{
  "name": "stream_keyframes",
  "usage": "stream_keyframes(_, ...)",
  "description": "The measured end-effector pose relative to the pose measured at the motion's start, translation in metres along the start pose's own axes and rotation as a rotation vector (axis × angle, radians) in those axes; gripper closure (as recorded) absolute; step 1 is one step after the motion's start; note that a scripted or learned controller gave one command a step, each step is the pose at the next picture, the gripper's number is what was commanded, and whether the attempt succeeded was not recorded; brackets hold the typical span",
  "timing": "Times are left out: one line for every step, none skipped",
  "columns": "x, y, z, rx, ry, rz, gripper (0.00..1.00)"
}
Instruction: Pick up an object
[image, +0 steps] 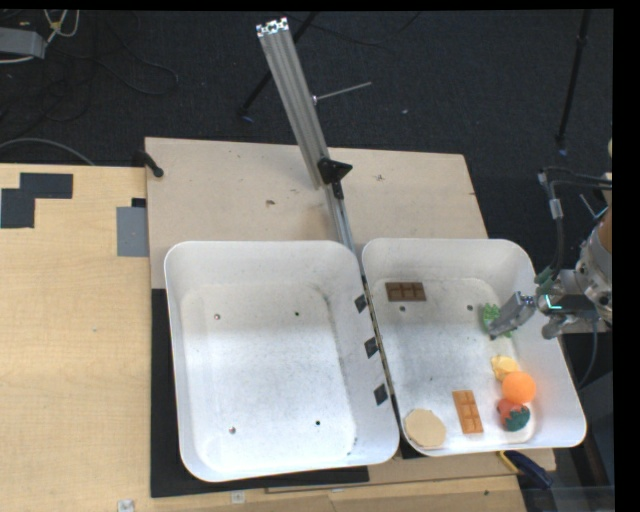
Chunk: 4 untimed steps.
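Observation:
My gripper (530, 320) hangs over the right rim of the right bin (450, 250), reaching in from the right. It looks open, with nothing between its fingers. A small green object (489, 317) lies just left of the nearer fingertip; I cannot tell whether they touch. Below it in the same bin lie a yellow piece (505, 366), an orange ball (518, 387) and a red and green item (514, 416). An orange wafer (467, 411), a tan round disc (427, 429) and a brown chocolate bar (406, 292) also lie in this bin.
The left bin (200, 260) adjoins the right one along a divider with black clips (371, 346). A slanted metal rail (300, 110) rises behind the bins. Cables and a stand (560, 200) are at the right, behind the arm.

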<state>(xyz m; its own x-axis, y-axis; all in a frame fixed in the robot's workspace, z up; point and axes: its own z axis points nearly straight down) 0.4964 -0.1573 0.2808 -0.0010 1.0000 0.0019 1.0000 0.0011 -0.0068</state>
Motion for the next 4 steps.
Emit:
stream_keyframes(-0.001, 0.0, -0.002, -0.005, -0.001, 0.004, 0.0)
stream_keyframes(0.002, 0.003, 0.042, 0.001, 0.001, 0.002, 0.0)
stream_keyframes(-0.007, 0.004, 0.096, 0.002, 0.001, 0.002, 0.0)
stream_keyframes(-0.006, -0.001, 0.141, 0.002, 0.001, 0.002, 0.0)
